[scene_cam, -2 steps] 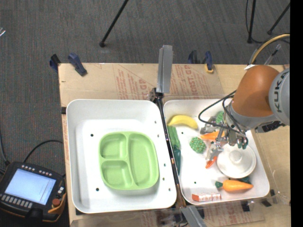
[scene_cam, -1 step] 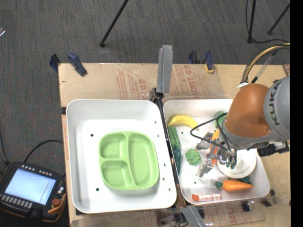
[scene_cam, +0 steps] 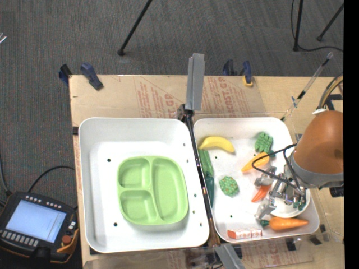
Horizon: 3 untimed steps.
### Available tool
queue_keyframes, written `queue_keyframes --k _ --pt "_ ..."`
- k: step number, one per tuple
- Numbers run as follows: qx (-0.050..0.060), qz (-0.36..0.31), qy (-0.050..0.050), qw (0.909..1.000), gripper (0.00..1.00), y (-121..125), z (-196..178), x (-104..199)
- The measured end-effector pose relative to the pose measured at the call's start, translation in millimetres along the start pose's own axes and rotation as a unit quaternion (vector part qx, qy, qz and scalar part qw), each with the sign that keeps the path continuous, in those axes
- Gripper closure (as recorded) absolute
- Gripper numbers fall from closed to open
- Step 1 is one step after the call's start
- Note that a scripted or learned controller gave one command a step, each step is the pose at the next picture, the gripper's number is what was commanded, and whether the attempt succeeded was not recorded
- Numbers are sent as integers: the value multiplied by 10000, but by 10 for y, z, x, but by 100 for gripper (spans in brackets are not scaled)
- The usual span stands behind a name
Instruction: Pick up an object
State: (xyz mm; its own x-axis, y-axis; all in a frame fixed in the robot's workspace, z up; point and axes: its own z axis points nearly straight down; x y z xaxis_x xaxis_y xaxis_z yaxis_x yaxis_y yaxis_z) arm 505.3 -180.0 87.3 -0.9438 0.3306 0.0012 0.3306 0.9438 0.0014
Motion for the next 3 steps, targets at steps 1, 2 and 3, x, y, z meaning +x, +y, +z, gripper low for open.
queue_keyframes --k 1,2,3 --pt "-6 -33 -2 10000 100 20 -95 -6" --pt "-7 -40 3 10000 0 24 -90 -3" --pt "0 430 -8 9991 0 74 2 -130"
